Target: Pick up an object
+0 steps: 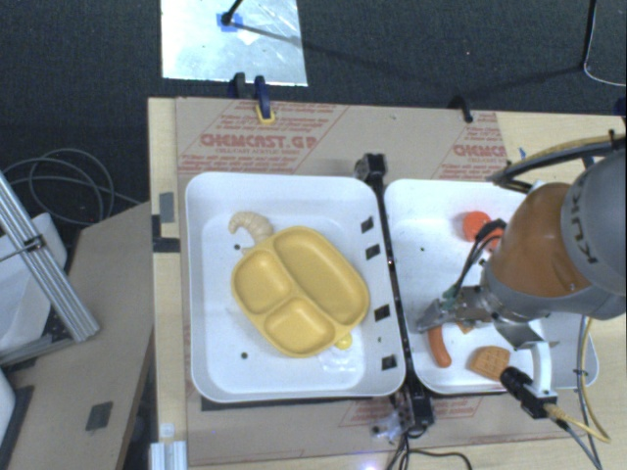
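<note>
In the right bin (421,233), a small orange-red sausage-shaped piece (440,347) lies near the front edge. A tan cracker-like piece (488,361) sits just to its right. An orange object (476,223) rests at the back, partly behind the arm. My gripper (432,317) hangs low over the right bin's front left area, just above the sausage-shaped piece. I see nothing held in it. The arm's grey and orange body (549,253) hides much of the right bin.
The left bin (211,292) holds a yellow divided plate (299,288), with a pale curved piece (251,224) behind it and a small yellow bit (343,342) at its front edge. A black divider (384,282) separates the bins. Cables hang near the gripper.
</note>
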